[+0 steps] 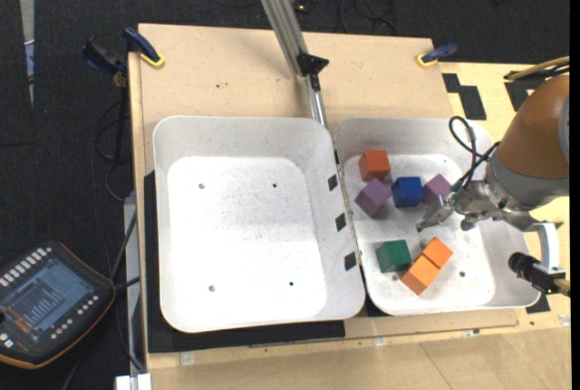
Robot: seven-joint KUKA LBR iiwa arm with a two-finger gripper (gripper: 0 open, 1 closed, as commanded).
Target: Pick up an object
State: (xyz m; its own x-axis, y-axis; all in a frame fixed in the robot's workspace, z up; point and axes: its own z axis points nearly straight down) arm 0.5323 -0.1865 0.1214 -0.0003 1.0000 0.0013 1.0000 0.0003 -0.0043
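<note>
Camera view: the gripper point(441, 214) is being held over the right bin point(471, 293), jaws apart and gripping nothing, beside the purple block point(438, 188), just above the orange block point(437, 252).

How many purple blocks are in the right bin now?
2. One purple block lies near the bin's left wall, below the red block. The other purple block sits right of the blue block, beside the tool, which may hide more.

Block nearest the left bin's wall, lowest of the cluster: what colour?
Green block, seen in the camera view.
</note>
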